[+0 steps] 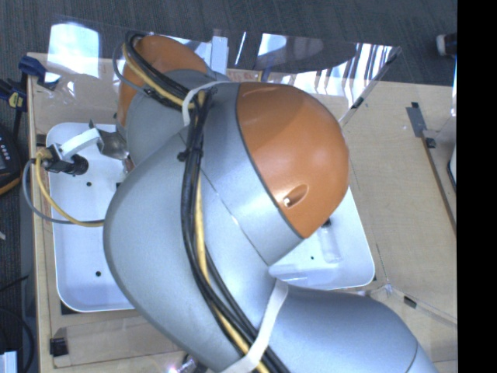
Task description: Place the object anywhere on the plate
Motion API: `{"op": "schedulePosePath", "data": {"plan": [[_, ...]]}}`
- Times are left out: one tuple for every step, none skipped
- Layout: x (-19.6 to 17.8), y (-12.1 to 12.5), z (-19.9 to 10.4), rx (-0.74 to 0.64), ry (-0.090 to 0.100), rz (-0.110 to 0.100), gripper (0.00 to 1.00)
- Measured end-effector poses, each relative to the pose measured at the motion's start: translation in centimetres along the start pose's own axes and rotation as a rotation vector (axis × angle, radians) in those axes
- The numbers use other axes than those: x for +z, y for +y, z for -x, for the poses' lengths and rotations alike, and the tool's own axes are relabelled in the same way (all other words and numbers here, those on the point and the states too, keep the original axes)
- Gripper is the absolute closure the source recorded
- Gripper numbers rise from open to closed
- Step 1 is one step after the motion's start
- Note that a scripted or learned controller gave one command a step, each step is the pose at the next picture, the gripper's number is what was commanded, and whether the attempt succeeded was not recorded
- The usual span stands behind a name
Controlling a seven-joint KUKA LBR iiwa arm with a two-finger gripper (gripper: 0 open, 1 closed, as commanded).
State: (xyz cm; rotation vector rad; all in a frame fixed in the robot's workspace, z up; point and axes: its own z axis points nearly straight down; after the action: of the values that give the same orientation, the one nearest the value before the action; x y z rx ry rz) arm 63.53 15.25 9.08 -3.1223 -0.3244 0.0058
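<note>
The grey-and-orange arm (pixel 233 208) is sprawling over both white bins (pixel 78 278), masking the object; claw state cannot be told.

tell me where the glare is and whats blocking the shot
Camera view: bright glare streaks on the clear panel along the top and on the left bin's rim; the arm, close to the lens, covers most of both bins; focus is otherwise fairly sharp.
</note>
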Motion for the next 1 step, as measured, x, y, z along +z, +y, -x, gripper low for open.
{"op": "schedulePosePath", "data": {"plan": [[-12.08,1.47,4.19,-0.052,0.003,0.003,1.0]]}}
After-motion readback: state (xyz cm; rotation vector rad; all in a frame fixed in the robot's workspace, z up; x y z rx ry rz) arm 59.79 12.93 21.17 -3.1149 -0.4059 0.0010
